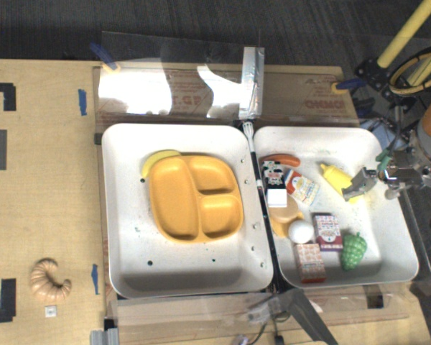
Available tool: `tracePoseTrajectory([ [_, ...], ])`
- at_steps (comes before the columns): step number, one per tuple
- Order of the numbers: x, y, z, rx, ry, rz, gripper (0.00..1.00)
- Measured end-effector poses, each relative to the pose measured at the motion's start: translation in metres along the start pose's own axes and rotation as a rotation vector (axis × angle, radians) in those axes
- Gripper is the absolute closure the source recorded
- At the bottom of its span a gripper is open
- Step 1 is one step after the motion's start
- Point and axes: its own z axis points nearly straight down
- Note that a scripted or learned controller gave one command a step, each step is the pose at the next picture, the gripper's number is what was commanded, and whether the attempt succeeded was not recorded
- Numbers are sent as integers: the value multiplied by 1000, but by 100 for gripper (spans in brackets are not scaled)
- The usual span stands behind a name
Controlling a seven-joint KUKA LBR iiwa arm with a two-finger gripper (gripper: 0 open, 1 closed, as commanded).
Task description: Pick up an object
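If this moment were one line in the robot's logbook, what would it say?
pincer: over right bin, right side | beside: yellow toy | held: nothing seen | left bin: orange tray

Looks like a robotics lab: plywood counter (pixel 43 192) marked with black tape squares (pixel 1 95) and blue tape bits (pixel 82 100), two white bins (pixel 122 192) set side by side, clear plastic shield (pixel 172 85) at the far edge, loose cables (pixel 409 74) at far right, dark carpet floor (pixel 201 6) beyond.
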Motion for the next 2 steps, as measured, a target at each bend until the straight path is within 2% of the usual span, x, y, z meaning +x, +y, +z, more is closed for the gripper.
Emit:
tracePoseTrajectory([
  [1,2,32,86,7,1,350,0],
  [2,-50,47,163,-2,0,232,0],
])
